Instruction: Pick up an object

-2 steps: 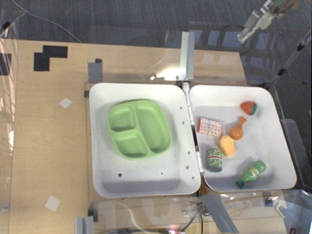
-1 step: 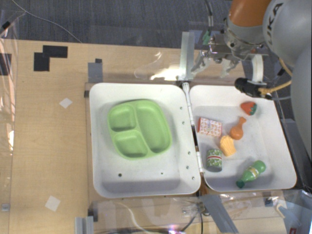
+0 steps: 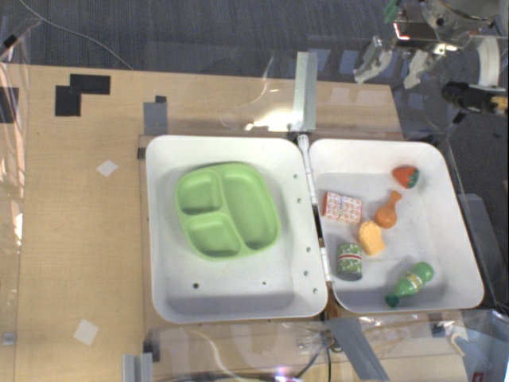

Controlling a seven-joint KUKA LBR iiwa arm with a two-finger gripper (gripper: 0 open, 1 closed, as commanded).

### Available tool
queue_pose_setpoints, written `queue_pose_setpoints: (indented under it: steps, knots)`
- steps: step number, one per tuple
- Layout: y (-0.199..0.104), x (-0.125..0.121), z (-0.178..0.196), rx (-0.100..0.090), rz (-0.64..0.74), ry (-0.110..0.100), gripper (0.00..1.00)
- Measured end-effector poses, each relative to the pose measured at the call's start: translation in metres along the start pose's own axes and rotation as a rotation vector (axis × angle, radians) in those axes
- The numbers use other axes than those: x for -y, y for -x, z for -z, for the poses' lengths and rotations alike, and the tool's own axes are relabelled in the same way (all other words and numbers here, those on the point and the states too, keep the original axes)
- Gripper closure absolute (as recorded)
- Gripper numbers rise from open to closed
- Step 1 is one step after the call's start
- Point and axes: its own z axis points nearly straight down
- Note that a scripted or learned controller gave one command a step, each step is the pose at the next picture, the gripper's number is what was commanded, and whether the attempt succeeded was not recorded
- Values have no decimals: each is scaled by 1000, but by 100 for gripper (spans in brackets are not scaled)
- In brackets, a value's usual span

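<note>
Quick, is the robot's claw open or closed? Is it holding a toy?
Gripper: open, holding nothing, up above the back edge of the right bin.

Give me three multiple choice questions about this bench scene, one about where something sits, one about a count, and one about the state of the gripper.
1. Where does the green divided plate lie?
A. In the left bin
B. In the right bin
C. On the wooden bench outside the bins

2. How many small items lie in the right bin?
A. Two
B. Four
C. Six

3. What is the gripper doing?
A. Gripping the green bottle
B. Hanging open above the bench, beyond the bins, holding nothing
C. Pressing on the plate

Answers:
1. A, the plate rests on the floor of the left bin.
2. C, there are a strawberry, an orange toy, a patterned box, a yellow piece, a can and a green bottle.
3. B, its fingers are spread with nothing between them.
</note>
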Motion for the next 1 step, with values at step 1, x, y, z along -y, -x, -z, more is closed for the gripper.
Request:
queue_pose_setpoints:
  steps: [1]
  knots:
    - [103, 2, 82, 4, -167, -3, 0]
